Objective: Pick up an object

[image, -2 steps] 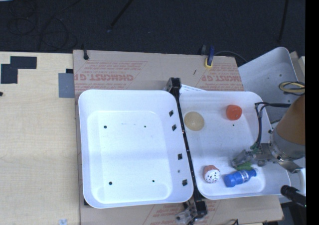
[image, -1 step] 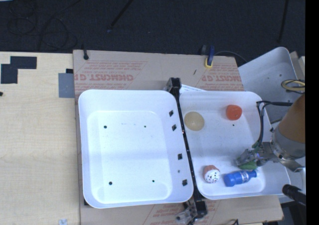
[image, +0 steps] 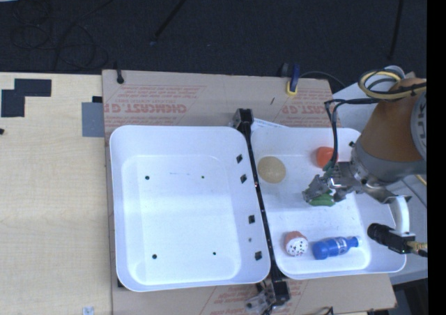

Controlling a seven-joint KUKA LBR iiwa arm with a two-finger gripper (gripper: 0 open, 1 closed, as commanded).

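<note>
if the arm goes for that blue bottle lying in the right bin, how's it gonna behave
The blue bottle lies on its side on the smooth floor of the right bin, so a nudge would probably roll it. It looks like small plastic, likely light, and its round body may slip from the pincer. A spotted ball lies close by its base and could get bumped.

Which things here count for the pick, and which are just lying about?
For the pick: gripper, green thing under it, tan ball, orange thing, blue bottle, spotted ball, right bin.
Lying about: left bin, cardboard sheet, blue clamp.
</note>
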